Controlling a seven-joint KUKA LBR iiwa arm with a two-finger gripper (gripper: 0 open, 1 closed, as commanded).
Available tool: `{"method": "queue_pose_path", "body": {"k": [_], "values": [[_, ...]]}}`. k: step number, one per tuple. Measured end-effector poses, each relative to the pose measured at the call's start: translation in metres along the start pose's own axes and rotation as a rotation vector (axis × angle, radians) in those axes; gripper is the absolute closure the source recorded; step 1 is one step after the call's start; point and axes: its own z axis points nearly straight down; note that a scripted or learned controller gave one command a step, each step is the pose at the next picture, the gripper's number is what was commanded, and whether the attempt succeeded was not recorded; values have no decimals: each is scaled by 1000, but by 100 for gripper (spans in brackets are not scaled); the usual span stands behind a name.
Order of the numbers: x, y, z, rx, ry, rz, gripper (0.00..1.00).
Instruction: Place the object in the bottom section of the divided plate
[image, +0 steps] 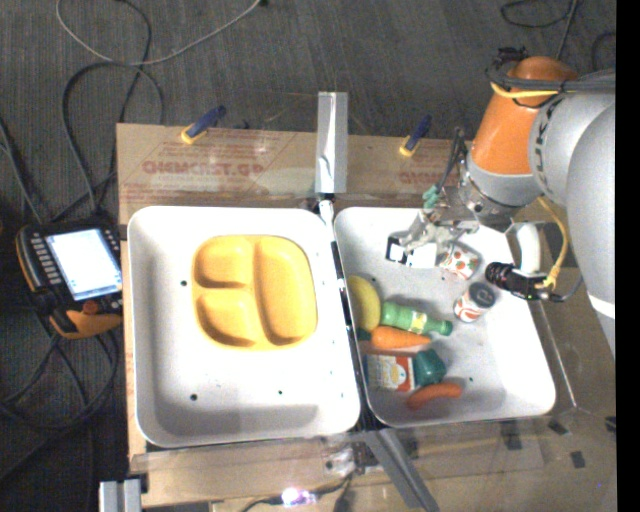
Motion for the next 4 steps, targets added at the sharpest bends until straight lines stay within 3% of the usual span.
{"method": "queue_pose_path", "body": {"k": [1,2,3,4], "values": [[64,1,-11,-2,2,-22,100],[107,2,-13,-7,-8,-94,100],[125,3,-14,-6,-20,-135,100],[111,2,-13,-5,-6,-165,100]]}}
